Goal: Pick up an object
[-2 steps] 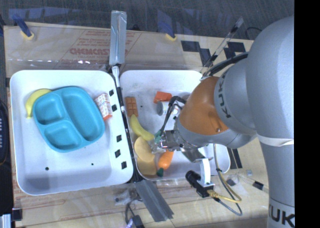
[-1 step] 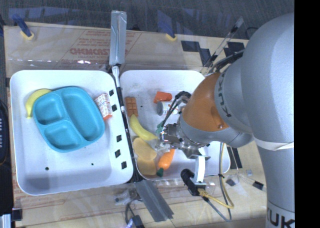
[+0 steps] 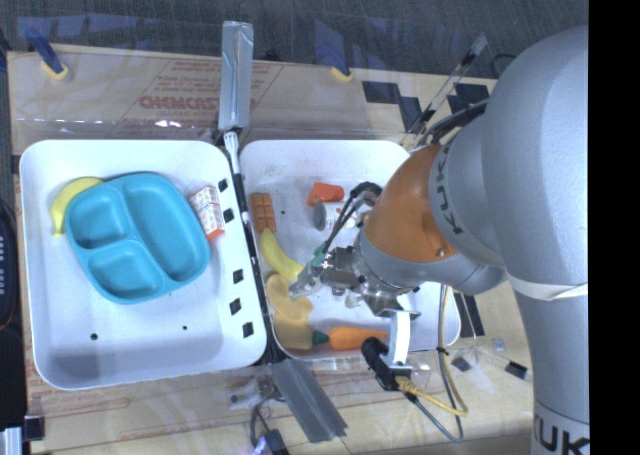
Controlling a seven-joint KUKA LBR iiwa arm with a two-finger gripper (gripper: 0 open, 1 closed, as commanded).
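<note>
The grey arm (image 3: 530,203) fills the right of the frame, its orange band (image 3: 405,218) hanging over the right bin (image 3: 300,158), and the gripper (image 3: 305,281) sits low in that bin's middle, just over the yellow banana (image 3: 277,255). Whether its jaws are spread or pressed together cannot be told from this slant, and nothing shows plainly between them. Below the banana lies a tan, rounded piece (image 3: 290,318), with a carrot (image 3: 350,339) just beside it toward the bin's lower edge. A brown block (image 3: 262,211) lies near the bin's left wall and a small orange piece (image 3: 325,192) toward its upper middle. In the left bin (image 3: 120,353), a blue divided tray (image 3: 135,235) rests on a yellow object (image 3: 68,198), and a small printed packet (image 3: 207,211) lies against the tray's right edge.
</note>
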